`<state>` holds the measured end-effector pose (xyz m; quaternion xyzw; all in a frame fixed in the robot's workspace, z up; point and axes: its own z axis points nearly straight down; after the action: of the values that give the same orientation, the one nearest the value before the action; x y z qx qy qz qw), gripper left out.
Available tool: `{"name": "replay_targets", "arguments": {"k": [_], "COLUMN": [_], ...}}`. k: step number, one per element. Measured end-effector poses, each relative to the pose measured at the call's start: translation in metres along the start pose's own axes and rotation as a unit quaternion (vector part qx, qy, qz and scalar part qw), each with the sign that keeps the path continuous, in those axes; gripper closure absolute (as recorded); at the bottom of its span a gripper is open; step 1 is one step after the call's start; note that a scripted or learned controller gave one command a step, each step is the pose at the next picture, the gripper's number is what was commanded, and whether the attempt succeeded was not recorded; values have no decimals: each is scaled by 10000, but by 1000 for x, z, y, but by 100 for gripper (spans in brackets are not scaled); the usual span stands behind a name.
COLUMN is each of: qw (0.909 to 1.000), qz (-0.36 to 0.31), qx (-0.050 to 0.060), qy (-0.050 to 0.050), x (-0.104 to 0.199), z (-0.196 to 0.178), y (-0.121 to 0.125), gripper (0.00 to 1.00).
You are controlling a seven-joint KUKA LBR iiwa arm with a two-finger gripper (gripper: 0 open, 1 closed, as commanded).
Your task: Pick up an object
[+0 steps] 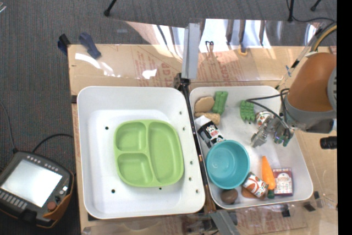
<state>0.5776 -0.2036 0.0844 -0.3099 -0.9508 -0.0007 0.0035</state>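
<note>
My gripper (269,135) hangs low over the right part of the right bin (306,172), just right of a teal bowl (227,163) and above an orange carrot (268,172). Close by at its upper left lie a small round white item (263,117) and a green toy (247,110). Further left are another green piece (220,100), a tan potato-like lump (204,103) and a black-and-white container (209,132). At the front lie a small can (253,186), a brown ball (230,195) and a little box (283,181).
The left bin (93,118) holds a green divided plate (148,152). A grey metal post (191,58) rises behind the gap between the bins. The arm's orange band (311,82) looms over the right bin's far right corner. A control pendant (33,184) lies on the floor at lower left.
</note>
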Motion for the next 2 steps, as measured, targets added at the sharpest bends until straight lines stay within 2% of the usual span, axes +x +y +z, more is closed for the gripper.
{"name": "replay_targets", "arguments": {"k": [1,2], "qw": [10000,9895], "qz": [95,1448], "qx": [-6,-16], "qy": [-14,18], "x": [-46,-48], "z": [-1,0], "y": [22,27], "gripper": [100,100]}}
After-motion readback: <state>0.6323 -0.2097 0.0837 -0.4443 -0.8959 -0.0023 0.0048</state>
